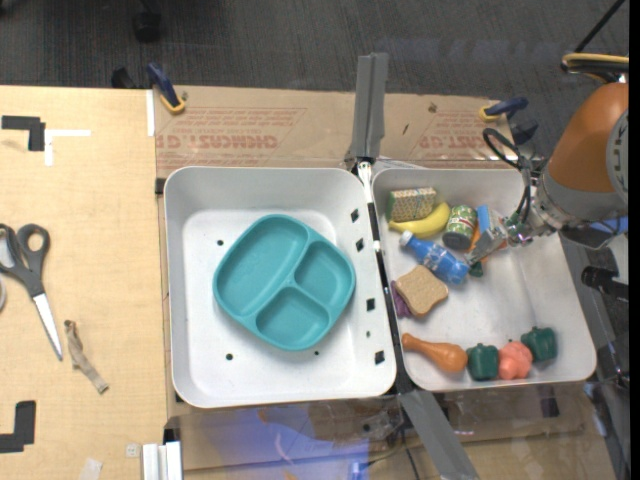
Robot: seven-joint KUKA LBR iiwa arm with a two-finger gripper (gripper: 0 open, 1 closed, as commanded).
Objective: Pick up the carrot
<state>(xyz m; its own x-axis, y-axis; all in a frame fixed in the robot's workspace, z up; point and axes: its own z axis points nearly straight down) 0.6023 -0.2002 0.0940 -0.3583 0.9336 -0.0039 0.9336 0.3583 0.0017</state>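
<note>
Gripper (497, 240) hangs over right bin (520, 308), jaw state unclear; carrot (490, 240) lies beside can (461, 227).

a light wooden bench (80, 268) is seen from above, with two shallow white bins set side by side on it: the left bin (185, 298) and the right bin (520, 303), their inner edges touching. a sheet of brown cardboard (260, 128) is laid behind the bins and held by blue clamps (165, 86). grey-handled scissors (30, 278) are left near the bench's left edge, with a small strip of scrap (85, 358) just beside them and black tape marks (25, 130) near the corners.
</note>
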